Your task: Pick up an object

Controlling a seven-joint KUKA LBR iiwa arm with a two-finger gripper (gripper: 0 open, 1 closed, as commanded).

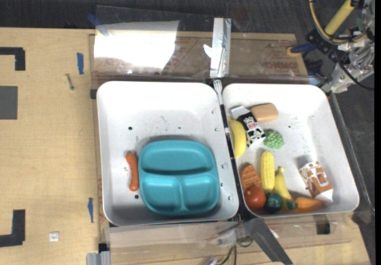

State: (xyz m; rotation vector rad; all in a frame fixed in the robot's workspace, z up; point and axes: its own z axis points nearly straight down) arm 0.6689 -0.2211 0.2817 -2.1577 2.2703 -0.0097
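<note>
While arm parts sit at top right, fingers' state: can't tell. L bin [113,109] holds teal tray [177,177] w/ orange sausage [133,171] touching its left edge. R bin [309,109] holds the toy food: banana [237,137], corn [268,170], tomato [255,197], carrot [307,203], bread roll [265,112], green ball [274,139], small carton [316,178], clustered toward lower left.

At the top right corner the arm [357,31] appears as a cluster of grey and silver metal parts, looped by a black cable and crossed by a yellow hose, with small blue fittings; finer details are blurred
</note>
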